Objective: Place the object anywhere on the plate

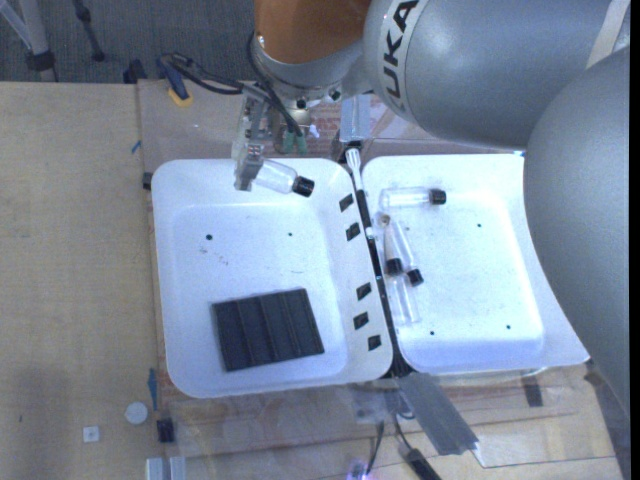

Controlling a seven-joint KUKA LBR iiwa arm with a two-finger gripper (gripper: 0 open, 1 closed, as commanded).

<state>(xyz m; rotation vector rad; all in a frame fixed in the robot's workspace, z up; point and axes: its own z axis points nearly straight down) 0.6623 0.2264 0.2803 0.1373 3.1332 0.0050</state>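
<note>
Lying flat in the near part of the left bin (pixel 180 368), a dark ribbed plate (pixel 268 329) sits with bare white floor around it. Two white bins stand side by side on the wooden bench (pixel 70 268), their shared rims touching. In the right bin (pixel 520 308), three clear vials with black caps lie loose: two (pixel 397 251) (pixel 405 293) along its left wall, one (pixel 410 198) farther back. At the far edge of the left bin, the claw (pixel 247 173) pinches a fourth vial (pixel 277 179) by its clear end, tilted, cap pointing right, well apart from the plate. Four vials, one plate.
</note>
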